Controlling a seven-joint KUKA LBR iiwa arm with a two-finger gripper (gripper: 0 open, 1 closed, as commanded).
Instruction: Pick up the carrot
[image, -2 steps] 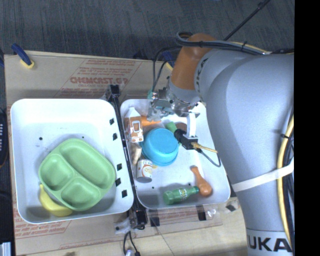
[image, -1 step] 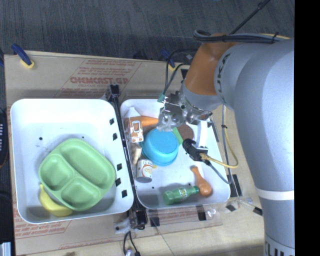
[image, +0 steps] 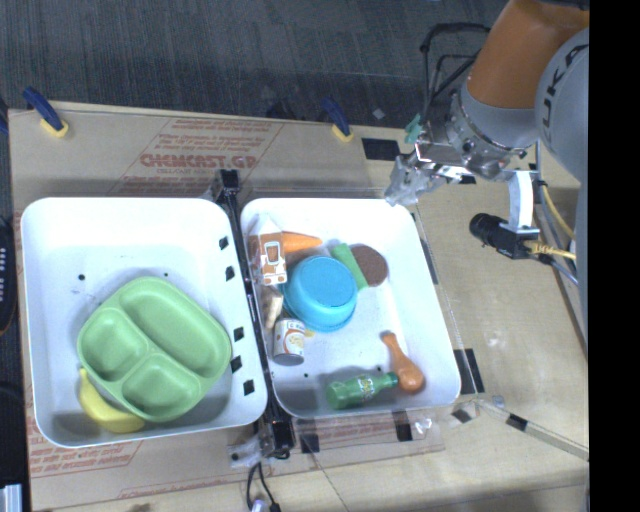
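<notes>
- Carrot (image: 300, 241) is lying in the right bin (image: 436, 300), up by its far wall, right next to the blue bowl (image: 321, 291) and a small carton (image: 268, 259).
- Gripper (image: 405, 187) hangs over that bin's far right corner, well apart from the carrot.
- Honestly can't tell how wide it's set; nothing visible in it.
- Green bottle (image: 360, 388) sits by the near wall.

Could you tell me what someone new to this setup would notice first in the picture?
Probably the green divided tray tilted in the left bin, over something yellow. Next, the blue bowl amid the right bin's clutter, with the carrot just beyond it at the far wall. The gripper hovers above that bin's far right corner.
</notes>
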